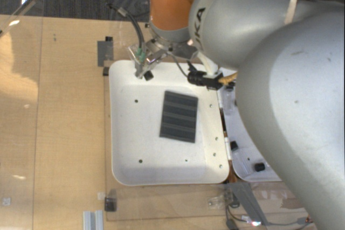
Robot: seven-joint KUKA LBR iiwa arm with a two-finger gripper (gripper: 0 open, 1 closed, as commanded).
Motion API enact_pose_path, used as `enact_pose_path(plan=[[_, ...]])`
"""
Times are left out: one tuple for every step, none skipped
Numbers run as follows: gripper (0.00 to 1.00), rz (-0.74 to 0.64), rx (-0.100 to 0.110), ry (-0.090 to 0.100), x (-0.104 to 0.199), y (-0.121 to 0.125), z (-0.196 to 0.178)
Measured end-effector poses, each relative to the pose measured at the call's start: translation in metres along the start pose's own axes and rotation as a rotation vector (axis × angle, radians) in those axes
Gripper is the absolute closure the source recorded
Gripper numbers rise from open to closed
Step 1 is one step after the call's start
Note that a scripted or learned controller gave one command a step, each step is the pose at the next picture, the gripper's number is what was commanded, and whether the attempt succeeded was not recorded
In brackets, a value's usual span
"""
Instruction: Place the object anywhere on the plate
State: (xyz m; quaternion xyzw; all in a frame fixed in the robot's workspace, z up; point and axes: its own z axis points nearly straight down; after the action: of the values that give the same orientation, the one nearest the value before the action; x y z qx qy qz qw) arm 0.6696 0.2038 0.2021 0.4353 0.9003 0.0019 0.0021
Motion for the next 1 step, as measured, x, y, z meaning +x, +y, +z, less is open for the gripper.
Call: enact_pose_path(plan=[[1.0, -0.335, -0.005, -0.002, 0.0177, 0.0128, -0.0382]])
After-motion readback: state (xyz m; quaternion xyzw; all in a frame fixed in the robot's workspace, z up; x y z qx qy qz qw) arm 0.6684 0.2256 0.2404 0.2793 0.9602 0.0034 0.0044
